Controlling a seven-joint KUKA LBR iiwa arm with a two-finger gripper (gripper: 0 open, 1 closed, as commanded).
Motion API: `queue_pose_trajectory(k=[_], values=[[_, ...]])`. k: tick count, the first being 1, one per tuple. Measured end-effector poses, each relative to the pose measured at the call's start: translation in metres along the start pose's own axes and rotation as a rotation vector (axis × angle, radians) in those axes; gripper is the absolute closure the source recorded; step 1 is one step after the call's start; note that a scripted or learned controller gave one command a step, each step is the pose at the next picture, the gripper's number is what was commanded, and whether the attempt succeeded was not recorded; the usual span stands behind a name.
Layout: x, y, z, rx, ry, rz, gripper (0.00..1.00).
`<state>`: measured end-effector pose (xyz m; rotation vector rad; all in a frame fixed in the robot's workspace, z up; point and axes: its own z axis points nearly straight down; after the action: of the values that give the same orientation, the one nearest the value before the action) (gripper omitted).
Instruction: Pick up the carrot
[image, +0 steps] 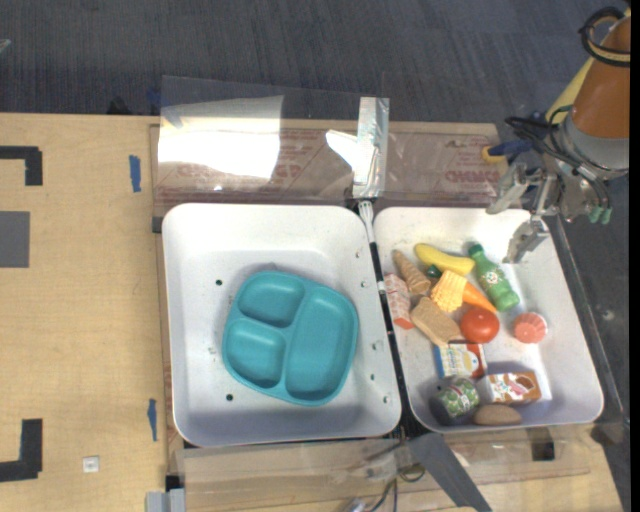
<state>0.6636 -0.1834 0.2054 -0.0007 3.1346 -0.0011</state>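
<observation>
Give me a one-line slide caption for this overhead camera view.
Gripper hovers at the right bin's far edge, above toy food hiding the carrot; teal divided plate in left bin.

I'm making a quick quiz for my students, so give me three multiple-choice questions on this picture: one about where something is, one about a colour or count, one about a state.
1. Where is the carrot?
A. right bin
B. left bin
C. on the bench

2. What colour is the divided plate?
A. red
B. teal
C. yellow

3. Where is the gripper relative to the carrot?
A. clamped on it
B. apart from it, at the right bin's far corner
C. over the plate

Answers: 1 A, it lies among the toy food there. 2 B, teal against the white left bin. 3 B, a gap separates them.
</observation>
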Motion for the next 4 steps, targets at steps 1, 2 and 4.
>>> queue_pose_trajectory(k=[1,2,4], values=[[-0.006,0.082,0.107,0.000,-0.005,-0.050,0.00],[0.065,0.070,0.115,-0.001,-0.003,-0.208,0.00],[0.110,0.123,0.016,-0.001,-0.005,-0.425,1.00]])
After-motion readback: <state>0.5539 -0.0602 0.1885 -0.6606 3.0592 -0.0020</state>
